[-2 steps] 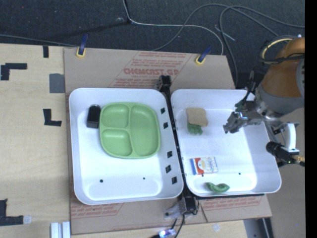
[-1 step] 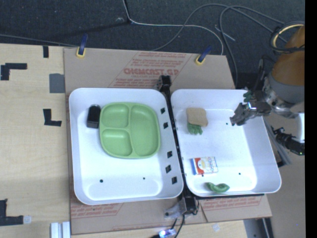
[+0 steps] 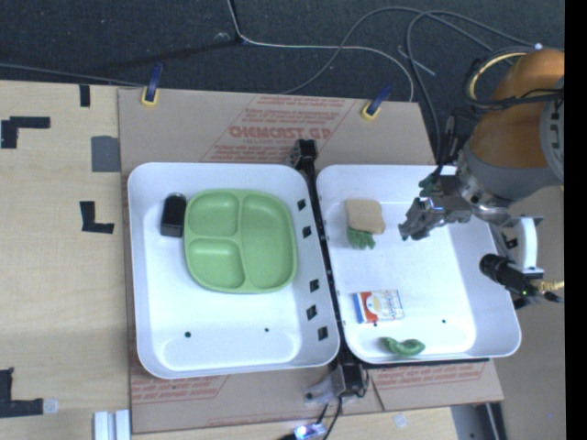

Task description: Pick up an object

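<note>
The right bin (image 3: pixel 459 273) holds a tan sponge-like block (image 3: pixel 364 214) with a small green piece (image 3: pixel 360 238) just below it, a red, white and blue packet (image 3: pixel 378 306) lower down, and a green pod-shaped item (image 3: pixel 404 345) near the front wall. My gripper (image 3: pixel 415 226) hangs over the bin's upper right part, to the right of the tan block and apart from it. Nothing shows between its dark fingers.
The left bin (image 3: pixel 156 301) carries a green divided plate (image 3: pixel 241 241) and a small black object (image 3: pixel 172 215) at the plate's left. A row of black clips (image 3: pixel 312 246) runs along the wall between the bins. Cables (image 3: pixel 385 35) lie beyond the bench.
</note>
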Controlling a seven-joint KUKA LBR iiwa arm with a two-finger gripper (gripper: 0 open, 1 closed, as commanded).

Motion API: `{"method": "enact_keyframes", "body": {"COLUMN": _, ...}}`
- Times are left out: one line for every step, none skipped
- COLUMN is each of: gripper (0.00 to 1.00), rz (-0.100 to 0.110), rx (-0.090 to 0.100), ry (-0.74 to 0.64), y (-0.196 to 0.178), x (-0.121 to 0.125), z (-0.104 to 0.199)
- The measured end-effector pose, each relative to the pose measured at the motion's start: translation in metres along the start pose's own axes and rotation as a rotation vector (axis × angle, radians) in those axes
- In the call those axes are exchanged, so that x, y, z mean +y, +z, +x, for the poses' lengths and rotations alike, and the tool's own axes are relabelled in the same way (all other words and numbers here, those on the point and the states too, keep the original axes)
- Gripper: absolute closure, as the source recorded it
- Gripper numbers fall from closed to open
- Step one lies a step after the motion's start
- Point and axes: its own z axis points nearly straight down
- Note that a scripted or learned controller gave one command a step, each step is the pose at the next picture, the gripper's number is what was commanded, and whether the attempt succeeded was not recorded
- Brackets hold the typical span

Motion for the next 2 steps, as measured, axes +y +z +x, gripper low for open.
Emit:
{"method": "enact_keyframes", "body": {"gripper": 1.00, "rz": 0.000, "rx": 0.001, "ry": -0.001, "y": 0.009, "x": 0.009, "z": 0.053}}
{"method": "enact_keyframes", "body": {"gripper": 1.00, "rz": -0.001, "rx": 0.001, "ry": -0.003, "y": 0.000, "x": 0.008, "z": 0.104}}
